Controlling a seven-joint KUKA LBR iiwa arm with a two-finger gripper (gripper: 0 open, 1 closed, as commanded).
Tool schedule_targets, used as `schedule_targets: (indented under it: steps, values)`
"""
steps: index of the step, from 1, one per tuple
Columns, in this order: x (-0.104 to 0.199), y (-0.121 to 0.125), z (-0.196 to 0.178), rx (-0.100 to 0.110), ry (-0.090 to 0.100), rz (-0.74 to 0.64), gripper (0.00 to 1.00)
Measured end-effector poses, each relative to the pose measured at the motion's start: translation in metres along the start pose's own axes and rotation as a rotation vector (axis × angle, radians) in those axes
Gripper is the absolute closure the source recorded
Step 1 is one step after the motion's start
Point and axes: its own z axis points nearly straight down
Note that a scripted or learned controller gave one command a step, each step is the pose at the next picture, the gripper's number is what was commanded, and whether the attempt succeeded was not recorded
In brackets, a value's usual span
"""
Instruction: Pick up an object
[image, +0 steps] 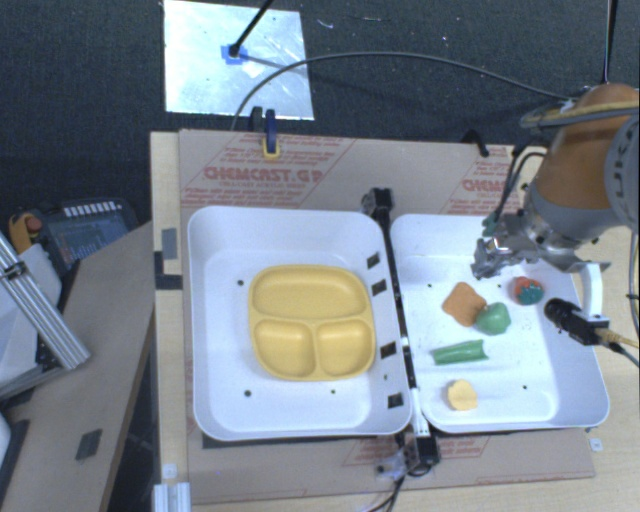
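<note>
The right bin holds several small items. An orange lump lies beside a round green piece. A long green piece sits below them, and a pale yellow chunk lies nearer the front. A red and teal object rests toward the right wall. My gripper hangs over the back of the right bin, just above and behind the orange lump, with nothing visibly held.
The left bin carries a yellow three-compartment plate. A black cylindrical part sticks in over the right bin's right wall. The arm's grey body looms over the back right corner. Cables cross behind the bins.
</note>
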Motion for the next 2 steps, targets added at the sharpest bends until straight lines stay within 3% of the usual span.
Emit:
schedule_targets:
  steps: [1,2]
  values:
    - [0.0,0.002,-0.054,-0.001,0.0,-0.001,1.0]
    - [0.048,-0.018,-0.057,0.005,0.003,-0.005,1.0]
